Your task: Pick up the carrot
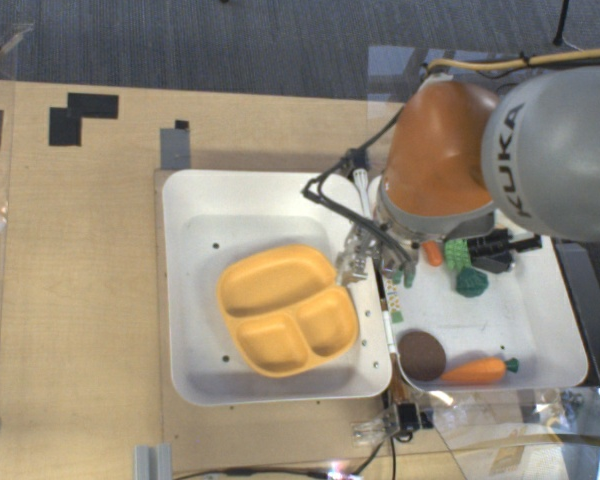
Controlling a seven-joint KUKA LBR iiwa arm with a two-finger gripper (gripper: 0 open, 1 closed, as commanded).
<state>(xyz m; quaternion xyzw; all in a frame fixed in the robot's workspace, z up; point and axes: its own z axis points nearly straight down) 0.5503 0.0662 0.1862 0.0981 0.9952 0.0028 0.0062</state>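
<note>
Risked a miss, in my judgement, because the metal two-finger gripper [365,258] hovered over the seam between the bins, well apart from the orange plastic carrot with green tip [477,371]. Lay flat near the right white bin's [540,313] front edge, touching a brown round disc [421,354]. Could not tell the pincer's opening.
</note>
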